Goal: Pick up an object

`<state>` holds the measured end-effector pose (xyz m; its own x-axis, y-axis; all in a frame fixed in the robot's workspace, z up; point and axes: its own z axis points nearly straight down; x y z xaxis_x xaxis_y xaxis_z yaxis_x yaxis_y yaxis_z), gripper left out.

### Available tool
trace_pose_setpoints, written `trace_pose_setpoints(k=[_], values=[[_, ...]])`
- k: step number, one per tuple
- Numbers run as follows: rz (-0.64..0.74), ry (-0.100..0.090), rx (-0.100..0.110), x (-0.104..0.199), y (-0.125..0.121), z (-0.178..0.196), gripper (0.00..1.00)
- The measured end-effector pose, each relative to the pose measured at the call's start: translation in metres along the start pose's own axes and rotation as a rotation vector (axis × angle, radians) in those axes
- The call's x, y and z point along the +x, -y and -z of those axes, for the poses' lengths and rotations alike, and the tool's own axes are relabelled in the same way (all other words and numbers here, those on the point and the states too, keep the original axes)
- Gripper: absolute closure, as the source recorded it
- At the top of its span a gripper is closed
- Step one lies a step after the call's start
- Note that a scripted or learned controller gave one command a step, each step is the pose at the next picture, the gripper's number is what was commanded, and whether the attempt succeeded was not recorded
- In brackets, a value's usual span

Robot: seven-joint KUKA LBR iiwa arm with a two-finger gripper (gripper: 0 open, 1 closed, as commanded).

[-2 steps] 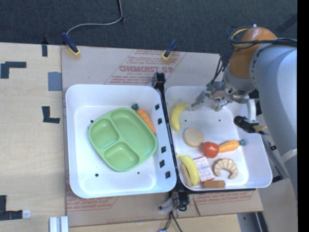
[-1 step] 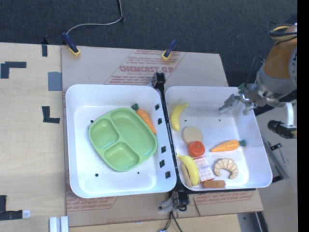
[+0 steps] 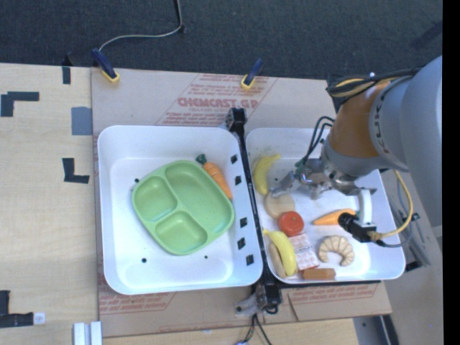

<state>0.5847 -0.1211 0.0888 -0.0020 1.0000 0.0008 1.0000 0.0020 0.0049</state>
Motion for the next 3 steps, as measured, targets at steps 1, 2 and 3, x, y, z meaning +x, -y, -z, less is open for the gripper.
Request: trace_pose_setpoints(k=[1, 2, 3], values=[[0.000, 0.001, 0.005, 0.026, -0.040, 0.031, 0.00], [0.001, 0.000, 0.002, 0.027, -0.085, -0.004, 0.00], [0.001, 0.002, 0.002, 0.021, -0.076, -0.003, 0.00]])
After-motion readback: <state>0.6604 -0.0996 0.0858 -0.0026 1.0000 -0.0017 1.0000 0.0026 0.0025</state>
